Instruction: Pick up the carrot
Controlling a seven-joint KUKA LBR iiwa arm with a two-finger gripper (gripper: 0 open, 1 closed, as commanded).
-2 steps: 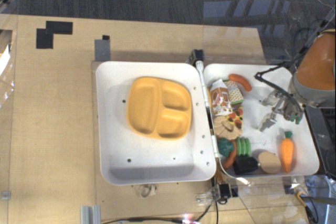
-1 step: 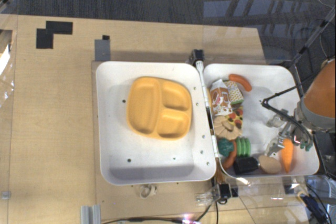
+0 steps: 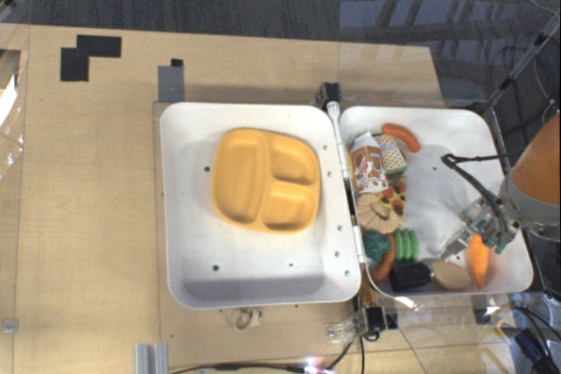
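The carrot (image 3: 479,262) is a small orange cone standing roughly upright in the picture, near the front right corner of the right bin (image 3: 438,123). My gripper (image 3: 473,239) hangs just above the carrot's top end, and its metal parts overlap that end. From this angle I cannot make out whether the carrot is gripped or just lies under the gripper. The arm's orange band (image 3: 536,166) shows at the right edge.
A yellow divided plate (image 3: 266,179) lies in the left bin (image 3: 188,276). The right bin's left side holds a sausage (image 3: 401,137), a printed packet (image 3: 370,169), a green ridged toy (image 3: 405,244), a black piece (image 3: 410,277) and a tan piece (image 3: 451,276) beside the carrot.
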